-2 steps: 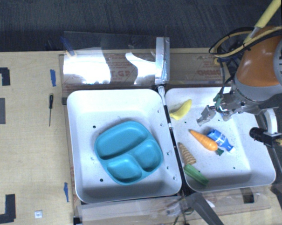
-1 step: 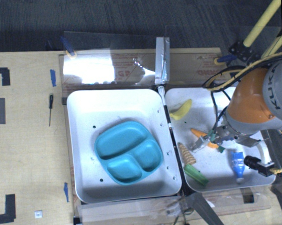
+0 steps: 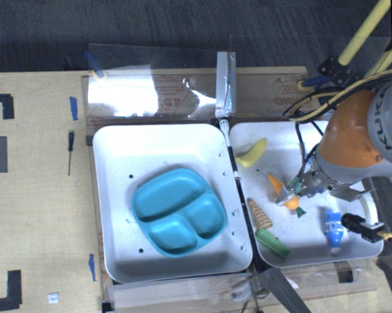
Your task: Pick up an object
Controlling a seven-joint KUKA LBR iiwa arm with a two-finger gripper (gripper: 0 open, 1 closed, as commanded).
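Observation:
The right bin (image 3: 355,246) holds several small objects. A yellow banana (image 3: 252,153) lies at its far left, with an orange carrot-like piece (image 3: 276,184) below it. A brown ridged cone (image 3: 258,213) and a green block (image 3: 272,243) lie along the left wall, and a blue and white bottle (image 3: 333,229) lies toward the near right. My gripper (image 3: 293,194) is low over the middle of the bin, right beside the orange piece. A second small orange bit (image 3: 292,205) sits just under its tip.
The left bin (image 3: 112,156) holds a blue divided plate (image 3: 178,210). The grey arm with its orange band (image 3: 354,142) covers the right bin's upper right. A clear plastic sheet (image 3: 154,89) and a taped divider (image 3: 225,83) stand behind the bins.

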